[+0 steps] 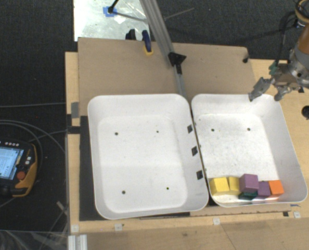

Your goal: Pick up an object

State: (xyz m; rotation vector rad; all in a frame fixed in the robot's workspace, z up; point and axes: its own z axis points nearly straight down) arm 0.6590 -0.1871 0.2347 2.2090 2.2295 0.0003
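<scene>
Several small blocks lie along the near edge of the right bin: a yellow block, a purple block, a smaller purple block, a dark green block and an orange block. My gripper hangs over the far right corner of that bin, well away from the blocks. Its two fingers are spread apart and nothing is between them.
The left bin adjoins the right one, joined by black clips along the shared wall. A slanted metal pole crosses the bench at the back. A teach pendant lies on the floor at the left.
</scene>
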